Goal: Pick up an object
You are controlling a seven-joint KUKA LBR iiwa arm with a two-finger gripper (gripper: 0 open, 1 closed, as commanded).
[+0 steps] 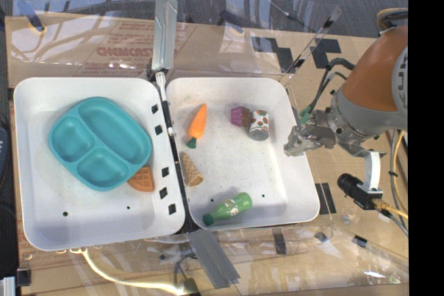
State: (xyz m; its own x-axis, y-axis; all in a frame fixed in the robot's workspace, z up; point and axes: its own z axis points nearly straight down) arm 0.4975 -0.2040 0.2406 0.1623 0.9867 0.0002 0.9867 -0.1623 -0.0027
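A green bottle (229,208) is seen lying low in the right bin (277,180), with a carrot (198,121) further up. Nothing is lifted yet. The gripper (297,142) is placed at the bin's right rim, mid-right of frame. Whether it is open or closed cannot be told.

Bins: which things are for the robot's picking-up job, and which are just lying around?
For the job:
gripper
carrot
green bottle
cone
purple toy
spotted can
teal plate
waffle piece
left bin and right bin, holding them

Just lying about:
grey tape strip
cardboard
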